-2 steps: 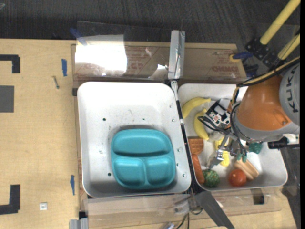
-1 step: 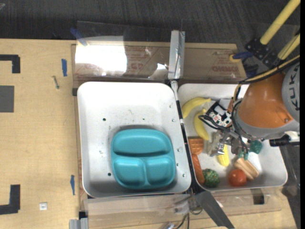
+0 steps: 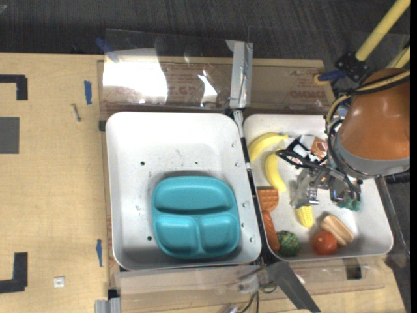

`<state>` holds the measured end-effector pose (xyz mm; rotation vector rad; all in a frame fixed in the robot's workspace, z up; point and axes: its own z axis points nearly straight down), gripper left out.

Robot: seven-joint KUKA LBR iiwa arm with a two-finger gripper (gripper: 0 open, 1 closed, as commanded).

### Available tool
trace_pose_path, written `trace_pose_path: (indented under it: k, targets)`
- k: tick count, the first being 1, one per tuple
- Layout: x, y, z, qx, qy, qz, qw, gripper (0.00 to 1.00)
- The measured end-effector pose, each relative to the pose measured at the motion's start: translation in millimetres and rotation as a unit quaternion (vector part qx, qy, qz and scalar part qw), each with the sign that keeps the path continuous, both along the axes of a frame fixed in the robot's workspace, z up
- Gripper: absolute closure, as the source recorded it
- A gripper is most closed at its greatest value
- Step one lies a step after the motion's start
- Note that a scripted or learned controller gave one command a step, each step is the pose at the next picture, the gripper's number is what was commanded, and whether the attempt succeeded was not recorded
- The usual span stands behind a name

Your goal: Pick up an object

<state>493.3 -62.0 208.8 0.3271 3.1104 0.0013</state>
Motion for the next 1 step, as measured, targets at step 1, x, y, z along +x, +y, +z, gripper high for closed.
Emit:
trace_pose_path:
  k: [1]
  targets:
    - [-11.3,-14.3,8.7,-0.0018,0.002,0.149,0.9889,1.0]
